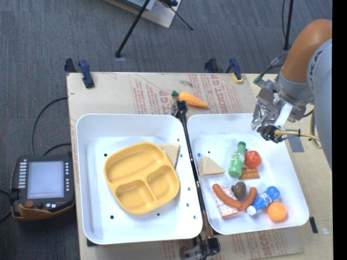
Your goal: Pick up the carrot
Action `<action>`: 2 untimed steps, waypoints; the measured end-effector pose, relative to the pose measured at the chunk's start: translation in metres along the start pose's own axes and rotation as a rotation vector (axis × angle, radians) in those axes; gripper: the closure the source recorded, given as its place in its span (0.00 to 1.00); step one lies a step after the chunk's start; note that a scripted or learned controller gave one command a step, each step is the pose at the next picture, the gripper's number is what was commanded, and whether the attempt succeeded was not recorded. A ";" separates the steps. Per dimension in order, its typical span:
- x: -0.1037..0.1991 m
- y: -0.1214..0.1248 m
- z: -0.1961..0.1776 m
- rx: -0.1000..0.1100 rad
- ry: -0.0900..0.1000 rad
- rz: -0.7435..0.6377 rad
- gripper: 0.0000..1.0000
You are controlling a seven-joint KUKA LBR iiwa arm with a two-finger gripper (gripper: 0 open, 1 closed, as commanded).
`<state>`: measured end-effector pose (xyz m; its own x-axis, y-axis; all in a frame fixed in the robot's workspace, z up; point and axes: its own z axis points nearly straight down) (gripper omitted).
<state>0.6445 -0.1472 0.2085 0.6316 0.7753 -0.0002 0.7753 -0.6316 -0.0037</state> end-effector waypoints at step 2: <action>-0.056 0.001 -0.034 -0.006 0.000 -0.759 1.00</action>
<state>0.6104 -0.1913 0.2428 -0.0749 0.9972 -0.0002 0.9972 0.0749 0.0027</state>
